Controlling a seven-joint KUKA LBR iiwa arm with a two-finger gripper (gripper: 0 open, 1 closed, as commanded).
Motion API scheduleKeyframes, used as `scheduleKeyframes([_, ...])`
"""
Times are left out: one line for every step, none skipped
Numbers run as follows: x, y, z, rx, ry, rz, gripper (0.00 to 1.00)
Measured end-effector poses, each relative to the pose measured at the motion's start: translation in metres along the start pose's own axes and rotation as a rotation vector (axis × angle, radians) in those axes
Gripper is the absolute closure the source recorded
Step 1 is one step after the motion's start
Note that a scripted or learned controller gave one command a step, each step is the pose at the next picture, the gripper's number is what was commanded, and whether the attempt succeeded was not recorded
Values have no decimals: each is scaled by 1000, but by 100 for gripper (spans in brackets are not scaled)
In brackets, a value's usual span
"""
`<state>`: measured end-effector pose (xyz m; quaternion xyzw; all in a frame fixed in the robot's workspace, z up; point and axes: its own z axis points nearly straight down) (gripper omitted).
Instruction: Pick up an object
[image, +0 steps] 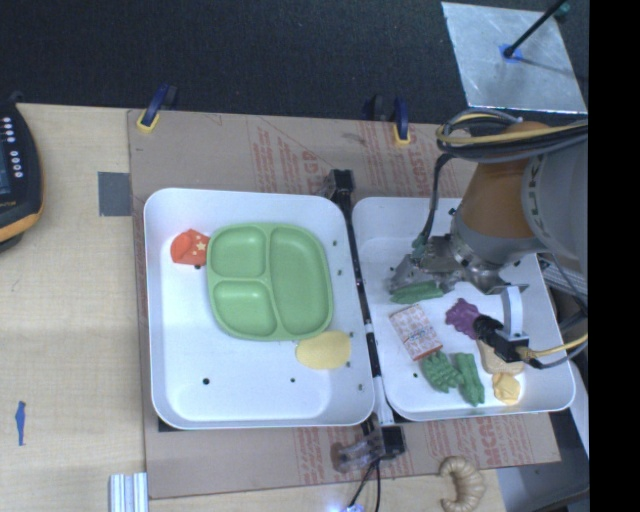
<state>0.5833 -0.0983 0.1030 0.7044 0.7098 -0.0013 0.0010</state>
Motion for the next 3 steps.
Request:
scheduleKeyframes([61,31,-95,-9,5,-3,100])
scheduleKeyframes([131,5,-128,0,6,-3,100])
scheduleKeyframes([146,-18,-109,8,2,0,100])
